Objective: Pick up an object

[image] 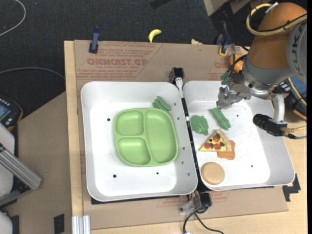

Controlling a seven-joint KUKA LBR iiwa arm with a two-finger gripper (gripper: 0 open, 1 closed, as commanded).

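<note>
Nothing was picked yet: gripper (227, 100) hung over the right bin (273, 177) near the green pod (220, 118); couldn't tell its state.

One fixed camera, seemingly mid-height, looks down aslant on both bins (92, 130).

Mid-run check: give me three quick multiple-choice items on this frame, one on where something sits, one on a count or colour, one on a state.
1. Where is the green divided plate?
A. left bin
B. right bin
C. on the cardboard

2. How many compartments does that plate have?
A. two
B. three
C. four

3. How does the pizza slice lie?
A. lifted between the fingers
B. flat on the right bin's floor
C. on the plate

Answers:
1 A, it rests in the left bin.
2 B, two small wells and one long one show.
3 B, it lies in the right bin, apart from the gripper above it in the view.
</note>
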